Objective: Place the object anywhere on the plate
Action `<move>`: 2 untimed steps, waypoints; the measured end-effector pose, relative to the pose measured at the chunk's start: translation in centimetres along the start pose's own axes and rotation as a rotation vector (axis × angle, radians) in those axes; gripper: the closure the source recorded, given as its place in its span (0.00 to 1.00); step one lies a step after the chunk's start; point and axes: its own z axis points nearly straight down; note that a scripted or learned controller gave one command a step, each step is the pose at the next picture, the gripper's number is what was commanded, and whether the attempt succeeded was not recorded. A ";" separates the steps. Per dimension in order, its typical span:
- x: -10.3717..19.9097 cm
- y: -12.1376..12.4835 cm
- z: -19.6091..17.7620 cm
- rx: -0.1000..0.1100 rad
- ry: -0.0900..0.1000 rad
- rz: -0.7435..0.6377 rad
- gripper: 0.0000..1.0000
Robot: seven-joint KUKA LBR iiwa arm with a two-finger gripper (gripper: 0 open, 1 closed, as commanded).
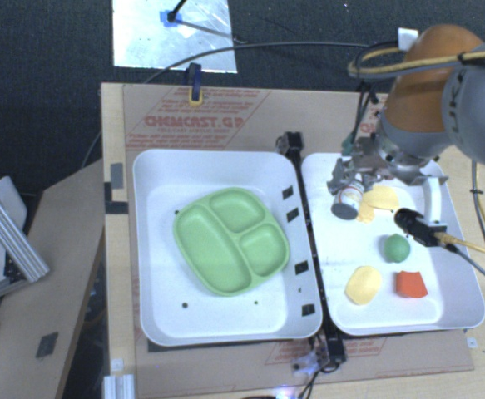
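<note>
1. Currently the gripper [348, 196] sits low over the back-left corner of the right bin [458, 306], jaws pointing down at a pale yellow object [378, 200]; I cannot tell how wide they stand or whether anything is between them.
2. Candidate objects all lie in the right bin: a green ball [397, 248], a yellow lump [363, 284], an orange block [410, 284].
3. Green plate [230, 239] rests in the left bin [155, 306].
4. My judgement: confirm a firm grasp first, lift clear of the divider, then carry left and release over any compartment.
</note>
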 end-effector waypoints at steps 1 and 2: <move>5.8 -1.1 0.6 0.003 0.001 -0.001 1.00; 11.4 -1.7 -0.8 0.000 0.000 -0.001 1.00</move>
